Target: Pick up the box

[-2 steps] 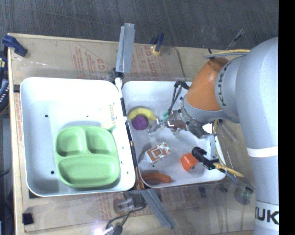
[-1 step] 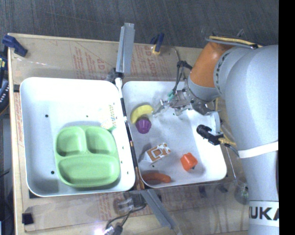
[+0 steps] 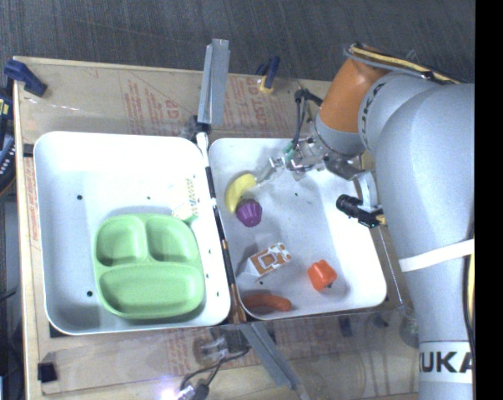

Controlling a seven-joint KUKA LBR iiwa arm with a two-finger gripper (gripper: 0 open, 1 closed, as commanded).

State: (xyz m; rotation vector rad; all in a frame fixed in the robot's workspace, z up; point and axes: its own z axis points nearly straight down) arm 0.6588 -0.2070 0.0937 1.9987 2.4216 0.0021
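Observation:
The box (image 3: 269, 259) is small, brown and white, and lies flat in the lower middle of the right bin (image 3: 355, 248). My gripper (image 3: 283, 162) hangs over the far edge of that bin, well above and behind the box and just right of a yellow banana (image 3: 238, 189). Nothing shows in the gripper. The grey arm with its orange band (image 3: 351, 98) comes in from the upper right.
A purple fruit (image 3: 249, 213) sits below the banana. An orange cup (image 3: 321, 275) lies right of the box and a red-orange sausage shape (image 3: 266, 302) rests at the near wall. The left bin (image 3: 67, 182) holds a green divided plate (image 3: 149, 267) and a small pale item (image 3: 187, 200).

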